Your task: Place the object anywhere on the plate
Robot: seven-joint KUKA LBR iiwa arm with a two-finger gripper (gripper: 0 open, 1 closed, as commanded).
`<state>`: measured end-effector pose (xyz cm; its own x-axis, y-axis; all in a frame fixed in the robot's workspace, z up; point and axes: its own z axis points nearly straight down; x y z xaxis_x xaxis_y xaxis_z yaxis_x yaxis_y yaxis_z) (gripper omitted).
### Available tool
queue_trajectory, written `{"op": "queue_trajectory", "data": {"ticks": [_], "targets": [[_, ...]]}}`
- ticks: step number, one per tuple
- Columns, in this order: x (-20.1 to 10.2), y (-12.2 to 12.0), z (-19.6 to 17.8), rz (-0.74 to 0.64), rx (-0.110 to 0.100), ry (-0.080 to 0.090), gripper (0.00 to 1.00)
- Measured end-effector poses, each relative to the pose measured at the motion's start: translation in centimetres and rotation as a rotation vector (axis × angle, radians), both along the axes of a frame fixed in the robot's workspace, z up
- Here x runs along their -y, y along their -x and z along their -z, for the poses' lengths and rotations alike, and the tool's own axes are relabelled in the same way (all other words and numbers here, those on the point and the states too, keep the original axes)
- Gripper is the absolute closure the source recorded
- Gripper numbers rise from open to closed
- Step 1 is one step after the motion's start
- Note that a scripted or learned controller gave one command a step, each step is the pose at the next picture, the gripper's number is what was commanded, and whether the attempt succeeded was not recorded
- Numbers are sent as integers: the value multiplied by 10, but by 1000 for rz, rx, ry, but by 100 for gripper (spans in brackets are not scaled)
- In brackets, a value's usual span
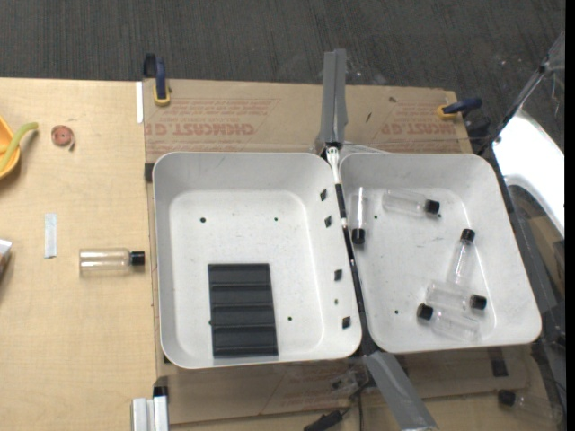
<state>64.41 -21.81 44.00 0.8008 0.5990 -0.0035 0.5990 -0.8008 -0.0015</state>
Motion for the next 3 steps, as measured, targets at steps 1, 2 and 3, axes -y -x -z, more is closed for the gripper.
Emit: {"op": "queue_trajectory", "data": {"ticks": [1, 2, 3], "targets": [[5, 65, 0, 9, -1, -1, 0], [-24, 3, 1, 181, -1, 0, 0], [4, 44, 0, 359, -2, 0, 0]]}}
